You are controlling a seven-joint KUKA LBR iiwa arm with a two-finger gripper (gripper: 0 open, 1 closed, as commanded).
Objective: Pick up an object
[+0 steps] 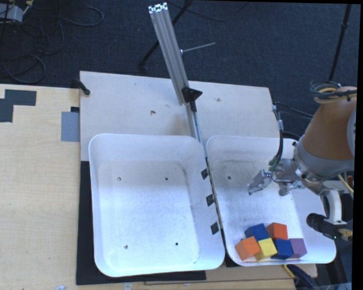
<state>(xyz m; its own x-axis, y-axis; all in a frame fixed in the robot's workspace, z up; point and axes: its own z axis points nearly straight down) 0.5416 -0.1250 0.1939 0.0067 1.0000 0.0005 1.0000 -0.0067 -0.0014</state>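
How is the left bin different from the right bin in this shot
The left bin shows bare white floor with a few dark specks, while the right bin holds a cluster of colored blocks at its near end. The claw hangs over the right bin; the left bin has no arm above it. The left bin also looks wider. Both are shallow, white and rounded at the corners.

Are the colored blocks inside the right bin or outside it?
Inside: the colored blocks lie clustered in the near corner of the right bin.
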